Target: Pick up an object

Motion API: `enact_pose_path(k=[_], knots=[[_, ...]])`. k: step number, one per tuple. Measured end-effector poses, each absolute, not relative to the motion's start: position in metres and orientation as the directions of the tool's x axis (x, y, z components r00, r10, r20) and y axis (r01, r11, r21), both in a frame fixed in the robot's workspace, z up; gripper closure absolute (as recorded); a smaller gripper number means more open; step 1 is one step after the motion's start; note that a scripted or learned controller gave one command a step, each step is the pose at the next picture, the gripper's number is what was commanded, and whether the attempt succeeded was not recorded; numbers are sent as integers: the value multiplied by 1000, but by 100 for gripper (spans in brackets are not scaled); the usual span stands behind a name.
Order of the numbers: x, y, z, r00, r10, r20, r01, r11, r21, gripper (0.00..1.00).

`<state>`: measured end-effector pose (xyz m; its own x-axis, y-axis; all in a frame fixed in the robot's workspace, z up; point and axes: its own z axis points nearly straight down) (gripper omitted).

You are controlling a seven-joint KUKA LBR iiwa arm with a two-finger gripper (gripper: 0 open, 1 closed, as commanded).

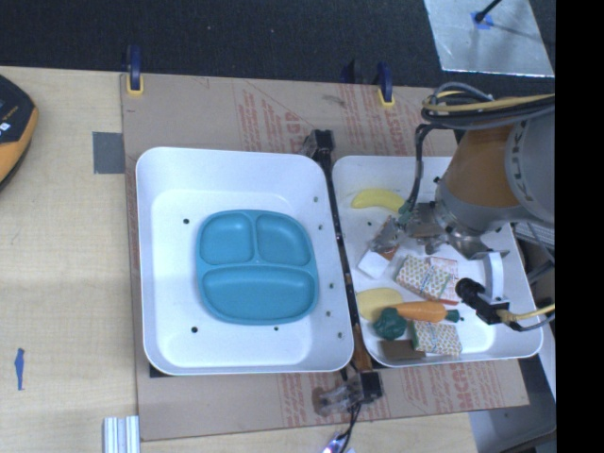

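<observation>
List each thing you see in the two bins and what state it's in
Blue divided plate: flat in the left bin, compartments bare.
Banana: lying loose, right bin.
Carrot: lying on its side among the clutter.
Gripper: low over the right bin's clutter.

I see a blue divided plate (pixel 256 278) lying in the left white bin (pixel 170 177). Blue clamps (pixel 134 68) pin the cardboard sheet (pixel 217 111) to my bench (pixel 57 281), and an orange-black device (pixel 11 130) sits far left.
</observation>
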<state>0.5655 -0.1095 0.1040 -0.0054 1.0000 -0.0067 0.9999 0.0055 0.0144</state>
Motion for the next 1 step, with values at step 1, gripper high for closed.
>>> enact_pose_path(k=[1], knots=[[632, -115, 104, -8, 1000, 1, 1000, 8, 9, 0]])
